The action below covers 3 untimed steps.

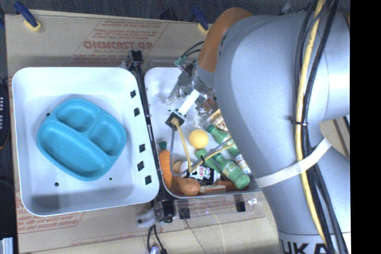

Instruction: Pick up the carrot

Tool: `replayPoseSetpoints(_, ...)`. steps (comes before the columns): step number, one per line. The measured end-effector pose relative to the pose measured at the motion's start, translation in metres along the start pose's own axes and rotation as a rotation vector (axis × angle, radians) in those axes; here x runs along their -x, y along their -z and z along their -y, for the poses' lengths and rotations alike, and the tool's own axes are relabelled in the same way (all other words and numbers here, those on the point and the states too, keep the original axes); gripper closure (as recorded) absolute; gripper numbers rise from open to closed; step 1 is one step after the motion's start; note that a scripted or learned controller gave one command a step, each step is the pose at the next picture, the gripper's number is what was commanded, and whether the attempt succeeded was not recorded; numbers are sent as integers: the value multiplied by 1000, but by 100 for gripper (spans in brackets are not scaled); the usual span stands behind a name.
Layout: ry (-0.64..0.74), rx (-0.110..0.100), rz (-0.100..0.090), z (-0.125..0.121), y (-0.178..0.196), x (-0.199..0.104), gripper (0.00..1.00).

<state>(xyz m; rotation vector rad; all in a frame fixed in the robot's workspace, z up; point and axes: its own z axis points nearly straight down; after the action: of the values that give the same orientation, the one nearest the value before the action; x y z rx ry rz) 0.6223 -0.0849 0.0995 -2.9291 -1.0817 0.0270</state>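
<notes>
The carrot (pixel 165 167) is a short orange piece lying along the left wall of the right bin (pixel 156 87), near its front corner. My gripper (pixel 180 86) hangs over the back part of that bin, up and to the right of the carrot and well apart from it. The big grey arm covers the bin's right side. Nothing shows in the gripper.
Beside the carrot lie a yellow ball (pixel 199 138), green bottles (pixel 230 168), a dark bottle with a label (pixel 203 174) and a brown-orange piece (pixel 188 187). The left bin (pixel 36 86) holds a blue divided plate (pixel 81 137).
</notes>
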Motion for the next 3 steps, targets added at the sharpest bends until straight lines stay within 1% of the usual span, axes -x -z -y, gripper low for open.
replayPoseSetpoints(1,328,16,-2,21,48,39,0)
replayPoseSetpoints(2,280,17,-4,46,-10,65,0)
replayPoseSetpoints(3,442,27,-8,24,97,-34,0)
